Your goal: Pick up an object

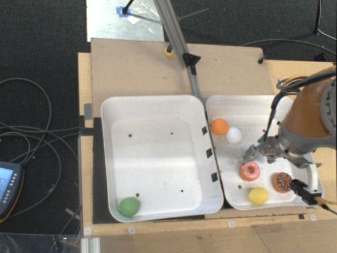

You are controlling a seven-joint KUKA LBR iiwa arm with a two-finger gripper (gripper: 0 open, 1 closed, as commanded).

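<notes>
Hand (256,153) low inside the right bin (247,105), just above and beside the pink donut (249,171), grey fingers pointing toward the bin's middle. Cannot tell how far open; nothing seen between the fingers, and contact with the pink donut cannot be judged from this angle. Grey arm with orange band (310,112) reaching in over the right bin's far-right rim.

Taking the pink donut as landmark: white ball (234,136) up and a little left of it, orange ball (219,126) just beyond that and nearly touching the white ball. Yellow ball (258,195) just below the pink donut, near the right bin's front wall. Brown chocolate donut (283,182) to the right of the pink donut, slightly lower, partly behind a dark part of the arm's gear.

Left bin (152,107) well to the left of the pink donut, holding a green ball (128,206) in its front-left corner. Both bins side by side on the bench (137,67), walls touching along the middle.
</notes>
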